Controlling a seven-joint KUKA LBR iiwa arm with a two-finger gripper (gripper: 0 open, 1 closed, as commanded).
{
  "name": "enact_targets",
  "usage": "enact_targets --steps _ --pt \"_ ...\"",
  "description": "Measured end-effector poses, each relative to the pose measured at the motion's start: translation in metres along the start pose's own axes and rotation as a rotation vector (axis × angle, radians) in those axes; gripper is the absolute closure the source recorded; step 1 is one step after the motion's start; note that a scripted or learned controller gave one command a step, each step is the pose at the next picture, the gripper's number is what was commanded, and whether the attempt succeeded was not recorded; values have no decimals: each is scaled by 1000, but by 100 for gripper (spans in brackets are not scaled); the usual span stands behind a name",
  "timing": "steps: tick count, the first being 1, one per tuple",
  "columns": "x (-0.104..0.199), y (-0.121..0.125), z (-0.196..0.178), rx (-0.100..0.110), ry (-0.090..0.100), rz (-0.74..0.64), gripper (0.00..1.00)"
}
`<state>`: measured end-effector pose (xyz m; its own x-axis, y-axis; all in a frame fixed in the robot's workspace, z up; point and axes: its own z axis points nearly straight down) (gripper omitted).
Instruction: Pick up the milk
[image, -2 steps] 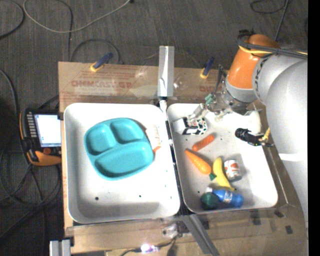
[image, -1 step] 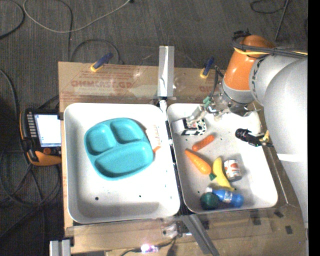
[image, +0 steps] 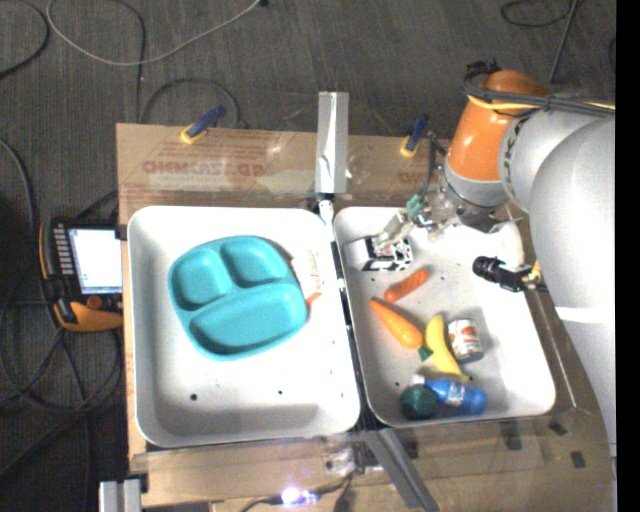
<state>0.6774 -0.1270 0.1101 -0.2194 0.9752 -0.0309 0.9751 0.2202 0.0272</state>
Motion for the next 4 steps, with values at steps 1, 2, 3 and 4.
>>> enact_targets --steps 1,2,3,4 --pt "1 0 0 0 -2 -24 0" --pt "1 0 0 1 -1 -68 0" --pt "1 0 0 1 2 -55 0" --pt "3 0 0 1 -2 -70 0"
